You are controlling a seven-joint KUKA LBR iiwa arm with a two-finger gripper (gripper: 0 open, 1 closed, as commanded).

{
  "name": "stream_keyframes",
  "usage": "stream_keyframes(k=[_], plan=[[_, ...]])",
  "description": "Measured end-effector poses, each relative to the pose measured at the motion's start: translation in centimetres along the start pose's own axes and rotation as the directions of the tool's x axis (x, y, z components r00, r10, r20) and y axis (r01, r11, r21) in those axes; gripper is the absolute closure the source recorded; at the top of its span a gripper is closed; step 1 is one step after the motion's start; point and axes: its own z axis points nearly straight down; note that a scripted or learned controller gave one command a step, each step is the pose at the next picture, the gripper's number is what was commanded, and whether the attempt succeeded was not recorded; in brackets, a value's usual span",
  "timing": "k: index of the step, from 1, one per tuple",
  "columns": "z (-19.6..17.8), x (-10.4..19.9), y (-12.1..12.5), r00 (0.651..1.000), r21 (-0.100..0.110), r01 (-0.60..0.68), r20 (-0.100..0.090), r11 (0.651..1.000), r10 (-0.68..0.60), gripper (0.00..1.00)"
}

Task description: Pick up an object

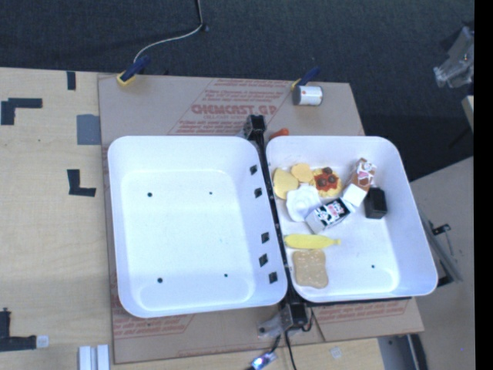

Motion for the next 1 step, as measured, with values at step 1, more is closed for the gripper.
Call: stream_keyframes(k=[1], plan=[[0.04,0.0,-0.01,1.0,0.0,0.0,0.0,1.0,0.0,0.0]])
